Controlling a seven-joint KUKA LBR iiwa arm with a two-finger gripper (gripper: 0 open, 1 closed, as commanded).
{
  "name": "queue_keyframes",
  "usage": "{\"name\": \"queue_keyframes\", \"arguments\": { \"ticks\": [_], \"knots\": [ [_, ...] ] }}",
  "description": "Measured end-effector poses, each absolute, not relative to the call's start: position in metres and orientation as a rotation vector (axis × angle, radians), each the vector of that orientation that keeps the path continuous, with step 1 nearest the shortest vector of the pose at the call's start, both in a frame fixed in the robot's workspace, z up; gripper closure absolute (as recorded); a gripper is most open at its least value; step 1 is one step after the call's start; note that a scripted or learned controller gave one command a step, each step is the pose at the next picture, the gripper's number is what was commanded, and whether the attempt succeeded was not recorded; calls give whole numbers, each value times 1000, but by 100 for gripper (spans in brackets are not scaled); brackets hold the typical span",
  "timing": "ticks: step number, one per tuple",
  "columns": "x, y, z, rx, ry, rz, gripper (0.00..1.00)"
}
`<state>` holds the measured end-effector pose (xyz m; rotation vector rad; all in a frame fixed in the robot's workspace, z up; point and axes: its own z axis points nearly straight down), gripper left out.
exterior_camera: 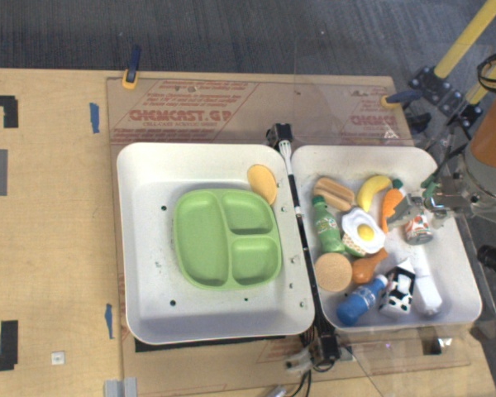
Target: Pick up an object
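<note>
1. White right bin (467,279) is where all the candidates sit: banana (372,191), carrot (389,208), fried egg (364,232), green bottle (326,224), blue bottle (357,301), a cow-patterned toy (398,292).
2. The gripper (420,215) hangs over that bin's upper right, near the carrot. Can't tell how wide the jaws are, or whether they've got anything.
3. I'd go for something at the pile's edge, like the carrot, and drop straight down so you don't nudge its neighbours.

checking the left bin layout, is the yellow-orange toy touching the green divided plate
Apart. The camera view shows the yellow-orange toy near the bin's back right corner, with a thin strip of white bin floor between it and the green divided plate.
</note>
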<state>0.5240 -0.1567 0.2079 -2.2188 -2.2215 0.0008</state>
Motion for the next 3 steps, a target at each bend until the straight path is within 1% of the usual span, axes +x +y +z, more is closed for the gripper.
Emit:
{"name": "queue_keyframes", "arguments": {
  "ticks": [1, 2, 3],
  "knots": [
    [574, -162, 109, -2365, -2070, -19, 0],
    [598, -155, 98, -2623, -1740, -40, 0],
    [595, -159, 97, -2815, -1389, -54, 0]
  ]
}}
